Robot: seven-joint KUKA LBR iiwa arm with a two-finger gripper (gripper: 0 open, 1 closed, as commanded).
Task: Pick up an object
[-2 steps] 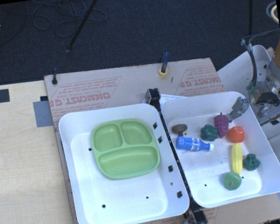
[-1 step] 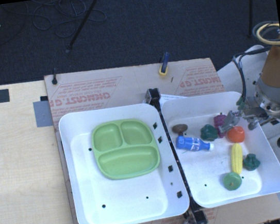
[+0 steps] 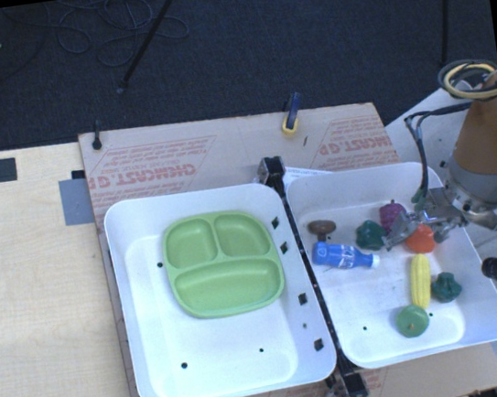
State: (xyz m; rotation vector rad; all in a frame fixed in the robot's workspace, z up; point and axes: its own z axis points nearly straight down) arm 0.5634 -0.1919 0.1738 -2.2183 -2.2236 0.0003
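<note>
2 white bins side by side on the counter (image 3: 41, 298). Left bin (image 3: 150, 346) holds a green divided plate (image 3: 223, 263), 3 compartments, lying flat toward the bin's far half.

Right bin (image 3: 382, 349) holds the loose objects. Arm (image 3: 486, 144) comes in from the right, orange band above the wrist, and the hand (image 3: 427, 217) sits low over the bin's far right part. Cannot tell if the hand is open or closed; its tips are too small and cluttered to read.

An orange-red object (image 3: 419, 239) lies right at the hand's tips, touching or just under them; cannot tell if it is gripped. A purple object (image 3: 392, 215) is just left of the hand, and a dark teal object (image 3: 370, 235) sits beside that.

Further left: a blue bottle (image 3: 342, 257) with a white cap, lying on its side at a slant, and a small brown object (image 3: 322, 226) near the far left corner.

Nearer the camera from the hand: a yellow corn cob (image 3: 419, 280) lying lengthwise, a small dark green object (image 3: 445, 287) just to its right, and a light green round object (image 3: 412, 319) at its near end. All 3 are apart from the hand.
</note>
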